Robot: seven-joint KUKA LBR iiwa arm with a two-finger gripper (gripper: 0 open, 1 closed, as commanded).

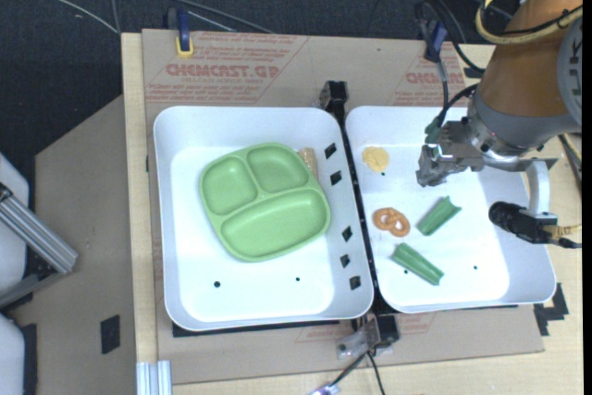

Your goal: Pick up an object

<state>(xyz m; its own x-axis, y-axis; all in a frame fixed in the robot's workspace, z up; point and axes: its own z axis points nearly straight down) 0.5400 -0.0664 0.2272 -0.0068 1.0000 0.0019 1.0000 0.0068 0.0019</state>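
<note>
In the right bin (518, 287) lie a yellow chip-like piece (375, 159), a small brown pretzel (391, 221), and two green pods: one (437, 216) near the middle, another (417, 263) nearer the front. My gripper (432, 173) hangs over the bin's back half, right of the yellow piece and just behind the middle green pod. The arm's orange band (532, 51) rises above it at the right. I see nothing between the fingers.
The left bin (185, 273) holds a green divided plate (265, 201) with a small tan item (307, 160) at its far right edge. A black divider with clips (344, 199) runs between the bins. A black cable fitting (523, 222) lies over the right bin's right side.
</note>
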